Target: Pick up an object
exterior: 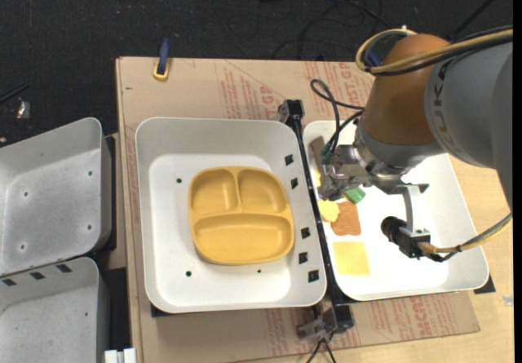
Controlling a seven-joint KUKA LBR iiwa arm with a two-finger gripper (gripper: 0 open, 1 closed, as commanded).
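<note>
My gripper [342, 184] is low in the right bin [457, 272], near that bin's left wall, under the orange wrist band. Several small objects lie right by it: a green piece [356, 194] touching the gripper's lower edge, a small yellow piece [329, 210], an orange-brown piece [347, 221] and a flat yellow square [351, 257] closer to the front. The arm hides the fingertips.
The left bin [159, 272] holds a yellow divided plate [241, 214]. A black divider with clips [308, 198] runs between the bins. Grey metal trays [49, 190] sit off the bench at left. A black cable fitting [405, 237] hangs over the right bin.
</note>
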